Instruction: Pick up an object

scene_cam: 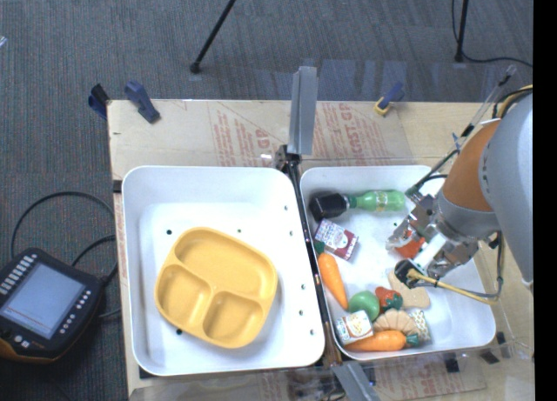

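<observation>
My gripper [409, 251] is down in the right bin [461, 325], near its right side, with the fingers apart. A small red-orange piece [412, 247] lies between the fingers, and I cannot tell if they touch it. Close by lie a beige cookie-like toy [416, 297] and a red tomato toy [387, 296]. Further left are a green bottle with a black cap [365, 202], a red packet [336, 239] and a carrot [332, 279]. A green toy [364, 304], a small carton [354, 327] and a second carrot [379, 341] crowd the bin's front.
A yellow divided plate [216, 286] lies in the left bin [139, 217]. An upright grey post [303, 116] stands behind the wall between the bins. A thin cable [457, 290] trails from the wrist over the right bin. A teach pendant [39, 299] sits on the floor at left.
</observation>
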{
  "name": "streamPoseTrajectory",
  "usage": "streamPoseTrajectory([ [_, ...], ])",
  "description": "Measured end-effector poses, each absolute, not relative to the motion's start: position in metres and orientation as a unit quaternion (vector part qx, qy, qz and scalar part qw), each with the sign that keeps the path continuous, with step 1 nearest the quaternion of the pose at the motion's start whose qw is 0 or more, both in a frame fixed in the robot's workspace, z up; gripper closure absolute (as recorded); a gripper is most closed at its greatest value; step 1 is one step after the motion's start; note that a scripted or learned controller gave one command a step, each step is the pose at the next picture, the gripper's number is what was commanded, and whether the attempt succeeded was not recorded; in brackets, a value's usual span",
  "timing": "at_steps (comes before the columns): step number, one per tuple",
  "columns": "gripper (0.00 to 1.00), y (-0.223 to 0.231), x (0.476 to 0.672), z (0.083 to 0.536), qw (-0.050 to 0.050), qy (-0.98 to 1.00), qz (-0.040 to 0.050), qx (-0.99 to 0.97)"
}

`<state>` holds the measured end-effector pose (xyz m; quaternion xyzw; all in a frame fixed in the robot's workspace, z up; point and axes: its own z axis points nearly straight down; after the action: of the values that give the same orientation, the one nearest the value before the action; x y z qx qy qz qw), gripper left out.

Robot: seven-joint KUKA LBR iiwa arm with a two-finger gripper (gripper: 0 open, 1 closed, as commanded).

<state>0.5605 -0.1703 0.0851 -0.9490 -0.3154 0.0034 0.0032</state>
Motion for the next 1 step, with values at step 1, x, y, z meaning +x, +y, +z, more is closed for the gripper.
streamPoseTrajectory([
  [1,1.0,-0.1701,0.5584,0.0924,0.006,-0.316,0.0069,-0.949],
])
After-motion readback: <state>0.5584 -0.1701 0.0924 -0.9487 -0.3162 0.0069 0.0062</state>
